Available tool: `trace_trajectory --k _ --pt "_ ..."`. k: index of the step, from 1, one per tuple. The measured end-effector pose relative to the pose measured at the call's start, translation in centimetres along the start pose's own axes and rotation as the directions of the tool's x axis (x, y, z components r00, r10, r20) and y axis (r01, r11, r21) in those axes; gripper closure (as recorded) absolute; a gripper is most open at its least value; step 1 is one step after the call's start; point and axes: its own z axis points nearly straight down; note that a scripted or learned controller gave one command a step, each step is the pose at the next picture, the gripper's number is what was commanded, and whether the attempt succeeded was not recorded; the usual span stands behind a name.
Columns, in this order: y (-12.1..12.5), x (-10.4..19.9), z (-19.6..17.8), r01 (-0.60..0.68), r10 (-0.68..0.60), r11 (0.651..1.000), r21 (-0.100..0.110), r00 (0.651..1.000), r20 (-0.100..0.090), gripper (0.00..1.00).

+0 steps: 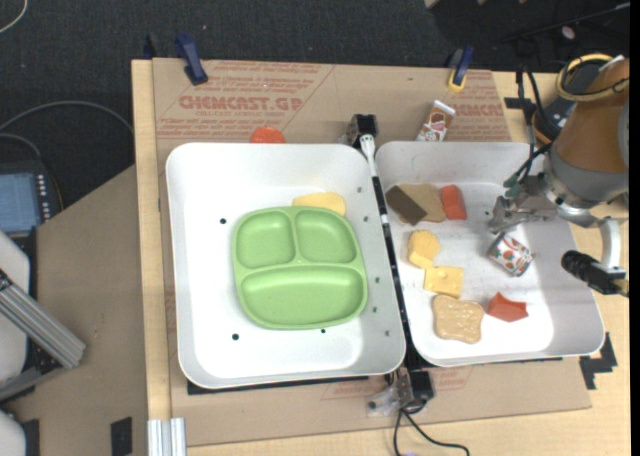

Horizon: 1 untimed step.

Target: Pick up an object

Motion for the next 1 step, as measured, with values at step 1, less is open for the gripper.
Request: trace_trajectory --k 1 --pt "-0.01 0.01 0.03 0.000 0.000 1.000 0.000 1.000 0.000 0.00"
